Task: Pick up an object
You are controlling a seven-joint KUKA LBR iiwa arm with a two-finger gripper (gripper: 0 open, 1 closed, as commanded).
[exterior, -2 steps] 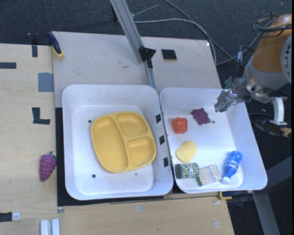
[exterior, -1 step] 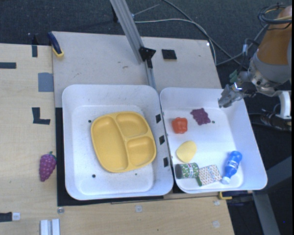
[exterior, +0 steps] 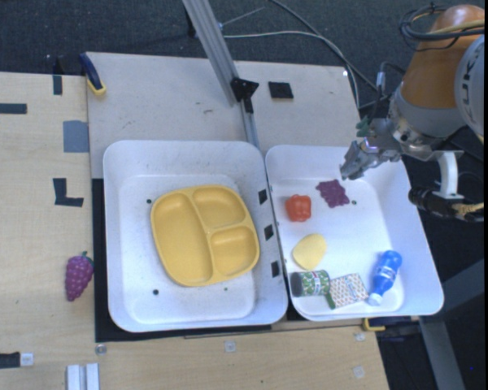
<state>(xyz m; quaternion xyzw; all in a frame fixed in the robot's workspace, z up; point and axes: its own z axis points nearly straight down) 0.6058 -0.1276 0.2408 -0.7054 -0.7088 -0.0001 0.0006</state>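
The right bin (exterior: 407, 218) holds a purple grape bunch (exterior: 333, 192), a red-orange tomato-like piece (exterior: 298, 208), a yellow lemon-like piece (exterior: 310, 251), a green can (exterior: 310, 283) on its side, a small printed packet (exterior: 347, 290) and a blue bottle (exterior: 384, 275). My gripper (exterior: 354, 166) hangs over the bin's back part, just up and right of the purple grapes, with nothing seen between its tips. The grey and orange arm reaches in from the right.
The left bin (exterior: 122, 218) holds a yellow divided plate (exterior: 205, 235). A second purple grape bunch (exterior: 78, 275) lies on the bench left of the bins. A slanted metal post (exterior: 215, 43) rises behind the bins, with cables across the back.
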